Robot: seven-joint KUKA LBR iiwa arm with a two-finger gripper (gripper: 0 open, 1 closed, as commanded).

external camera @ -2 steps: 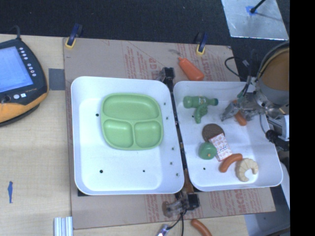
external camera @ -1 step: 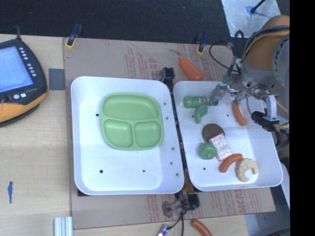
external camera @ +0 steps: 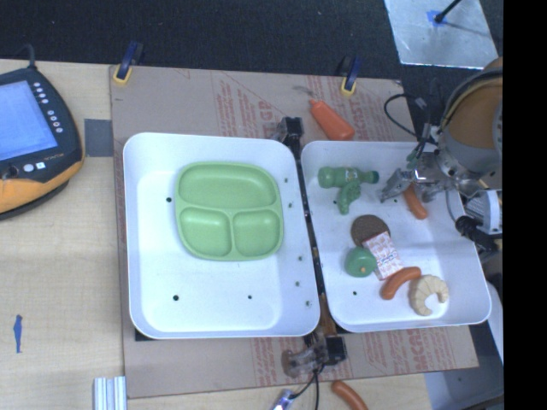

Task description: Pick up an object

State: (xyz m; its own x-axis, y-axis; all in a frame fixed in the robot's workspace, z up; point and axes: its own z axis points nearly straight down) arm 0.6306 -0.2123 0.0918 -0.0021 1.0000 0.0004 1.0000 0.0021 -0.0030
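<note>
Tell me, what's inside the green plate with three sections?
Nothing that I can see. The green plate sits in the left bin, and all three sections show bare green. What lies underneath the plate is hidden.

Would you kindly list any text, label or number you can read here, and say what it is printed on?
None can be read.
Cardboard sheet under the bins: faint red print, too blurred.
Small packet in the right bin: red marks, too small.
Handheld pendant: screen blank blue, buttons unreadable.
</note>
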